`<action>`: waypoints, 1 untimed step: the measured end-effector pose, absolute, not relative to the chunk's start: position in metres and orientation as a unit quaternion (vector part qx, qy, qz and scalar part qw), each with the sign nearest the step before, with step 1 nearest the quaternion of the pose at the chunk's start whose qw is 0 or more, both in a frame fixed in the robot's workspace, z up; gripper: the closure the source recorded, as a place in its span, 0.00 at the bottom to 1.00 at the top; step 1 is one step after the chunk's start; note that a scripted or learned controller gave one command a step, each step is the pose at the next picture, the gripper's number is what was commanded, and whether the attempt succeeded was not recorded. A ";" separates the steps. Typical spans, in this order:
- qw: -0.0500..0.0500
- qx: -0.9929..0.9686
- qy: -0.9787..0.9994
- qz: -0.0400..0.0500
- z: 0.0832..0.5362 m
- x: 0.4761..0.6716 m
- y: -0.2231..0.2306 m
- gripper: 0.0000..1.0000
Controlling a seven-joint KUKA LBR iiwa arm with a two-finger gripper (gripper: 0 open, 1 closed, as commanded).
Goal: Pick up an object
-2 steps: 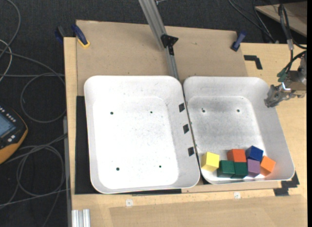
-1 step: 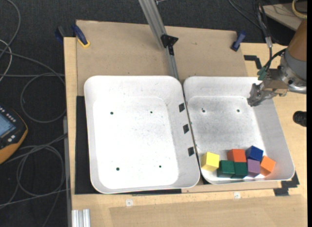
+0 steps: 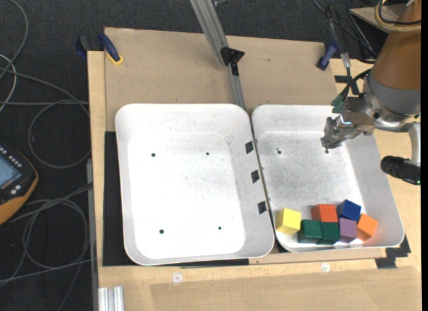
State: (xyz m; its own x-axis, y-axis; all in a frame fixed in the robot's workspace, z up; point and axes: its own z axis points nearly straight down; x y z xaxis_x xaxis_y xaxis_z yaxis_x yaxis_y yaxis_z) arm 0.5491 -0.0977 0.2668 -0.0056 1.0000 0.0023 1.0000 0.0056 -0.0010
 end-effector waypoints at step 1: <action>0.001 -0.704 -0.710 -0.001 0.273 0.545 -0.046 1.00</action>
